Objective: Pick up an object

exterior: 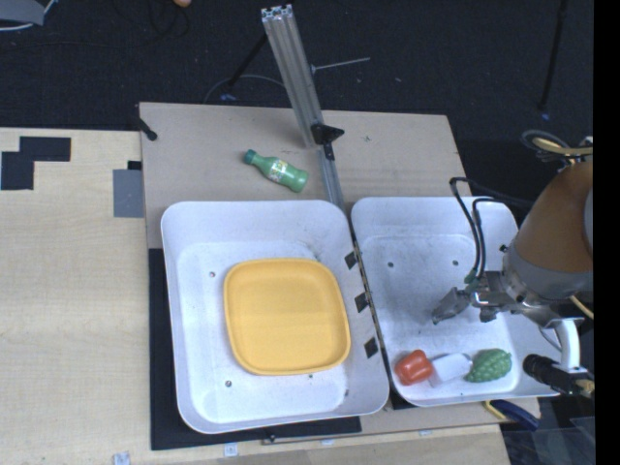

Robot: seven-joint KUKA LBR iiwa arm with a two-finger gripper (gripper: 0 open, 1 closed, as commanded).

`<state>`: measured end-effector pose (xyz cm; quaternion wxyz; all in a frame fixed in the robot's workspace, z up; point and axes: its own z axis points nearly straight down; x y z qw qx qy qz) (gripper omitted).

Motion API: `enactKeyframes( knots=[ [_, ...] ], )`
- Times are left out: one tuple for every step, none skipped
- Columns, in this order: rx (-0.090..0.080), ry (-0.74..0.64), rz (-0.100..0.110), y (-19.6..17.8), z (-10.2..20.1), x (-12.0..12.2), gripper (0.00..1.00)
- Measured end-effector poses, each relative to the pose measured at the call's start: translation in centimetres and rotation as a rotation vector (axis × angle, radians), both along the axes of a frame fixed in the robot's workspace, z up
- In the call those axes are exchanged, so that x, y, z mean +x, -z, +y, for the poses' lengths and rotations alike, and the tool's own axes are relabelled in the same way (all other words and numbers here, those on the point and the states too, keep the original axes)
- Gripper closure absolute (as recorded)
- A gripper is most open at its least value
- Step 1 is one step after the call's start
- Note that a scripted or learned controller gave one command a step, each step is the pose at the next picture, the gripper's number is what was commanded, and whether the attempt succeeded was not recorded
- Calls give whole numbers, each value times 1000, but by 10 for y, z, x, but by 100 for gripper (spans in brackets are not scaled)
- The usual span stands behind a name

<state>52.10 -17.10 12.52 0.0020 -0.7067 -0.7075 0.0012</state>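
Two white bins sit side by side on the table (407,143), a flat pale wooden board. We note the arm (557,235) entering from the right, grey with an orange band, cables looping off it.

Left bin (189,260): shallow, smooth white plastic with rounded corners. It carries a yellow plate (286,315), square with rounded corners and a raised rim, matte.

Right bin (407,240): same shape, its floor scuffed and speckled. Along its near edge lie three small things close in a row: a red pepper (414,366), glossy and rounded; a white block (450,366), pale and hard to read against the bin; and a green bumpy piece (488,365), knobbly like a bunch of grapes.

The tool (453,305) hangs above the right bin's floor, somewhat behind the three things. It holds nothing; whether its fingers are spread or pressed together we cannot tell at this size.

A metal rail (295,66) slants across the table's far side, and a green bottle (277,170) lies on its side on the table beyond the left bin.

Step, as we judge it: approach, before any grasp. The next move calls for travel toward the near edge and a descent over one item. The pepper looks slick and round, so a centred pinch is needed; the crowding and the nearby bin wall may spoil the try.
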Motion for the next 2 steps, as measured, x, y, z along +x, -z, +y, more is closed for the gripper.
enactKeyframes(
  knots=[
    [-1, 0, -6, 33, 0, 1, 0],
    [-2, 3, -8, 22, -1, 1, 100]
  ],
)
